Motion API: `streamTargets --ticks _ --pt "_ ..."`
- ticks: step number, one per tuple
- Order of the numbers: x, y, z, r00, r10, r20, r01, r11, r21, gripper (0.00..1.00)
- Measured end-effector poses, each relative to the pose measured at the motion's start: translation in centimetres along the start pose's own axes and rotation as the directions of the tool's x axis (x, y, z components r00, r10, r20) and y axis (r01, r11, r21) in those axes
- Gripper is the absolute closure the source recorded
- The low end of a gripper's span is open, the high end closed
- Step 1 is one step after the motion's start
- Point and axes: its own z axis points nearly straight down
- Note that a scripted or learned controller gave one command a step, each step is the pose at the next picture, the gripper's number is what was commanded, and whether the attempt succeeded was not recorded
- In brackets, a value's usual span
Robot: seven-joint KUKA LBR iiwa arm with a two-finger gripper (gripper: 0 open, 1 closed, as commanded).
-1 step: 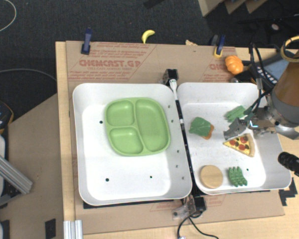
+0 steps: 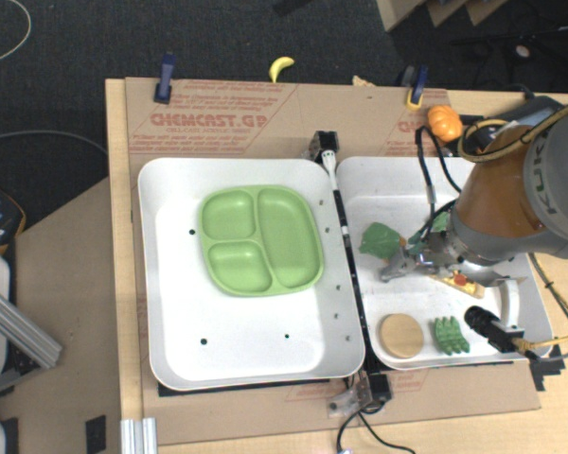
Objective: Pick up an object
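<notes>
My gripper (image 2: 398, 268) hangs low over the middle of the right bin (image 2: 383, 178), reaching in from the right. Just up and left of it lies a green leafy object (image 2: 381, 239), very close to the gripper tip. A round tan disc (image 2: 400, 336) rests near the bin's front edge, with a green ridged object (image 2: 449, 335) beside it on the right. A thin yellow-orange stick (image 2: 452, 280) lies partly under the wrist. Nothing shows as held by the gripper.
The left bin (image 2: 170, 282) holds a pale green divided plate (image 2: 261, 239). An orange ball (image 2: 443, 121) and a yellow banana (image 2: 281, 66) sit on the cardboard behind the bins. Blue clamps (image 2: 164, 81) grip the board's back edge.
</notes>
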Motion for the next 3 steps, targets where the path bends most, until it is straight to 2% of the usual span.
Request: streamTargets --ticks 1,2,3 --pt "9.4 1.4 -11.2 1.0 -0.01 -0.004 0.01 1.0 -0.009 0.0" --pt "8.7 1.2 -11.6 1.0 0.002 -0.001 -0.002 1.0 0.0 1.0" --pt "19.5 -3.9 -10.4 1.0 -0.01 -0.006 0.01 1.0 0.01 1.0"
